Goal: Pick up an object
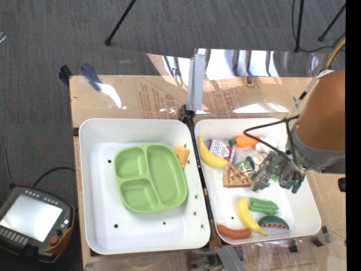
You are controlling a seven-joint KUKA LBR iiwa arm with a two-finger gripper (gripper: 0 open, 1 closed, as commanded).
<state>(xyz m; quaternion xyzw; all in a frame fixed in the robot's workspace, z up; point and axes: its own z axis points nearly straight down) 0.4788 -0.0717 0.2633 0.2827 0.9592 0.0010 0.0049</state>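
Two white bins side by side on a cardboard-covered surface [141, 97]. Left bin [96, 145] has a green divided plate [150, 177] lying flat in the middle, with an orange cheese wedge [181, 153] touching its upper right rim. Right bin [307, 208] holds the toy food: banana [210, 154] near the upper left, small carton [220, 149] just beside it, carrot [246, 141] near the top, waffle [234, 176] mid-bin, second banana [247, 213] lower down, green beans [263, 205] just right of it, watermelon slice [273, 223] at the bottom right, hot dog [234, 231] by the bottom wall. Arm [321, 120] comes in from the right, orange band over the right bin. End effector [269, 174] sits low over mid right bin, next to the waffle and a small green-labelled packet [246, 165]. Cannot tell its state; nothing visibly gripped. Tablet [34, 219] on the floor at lower left.
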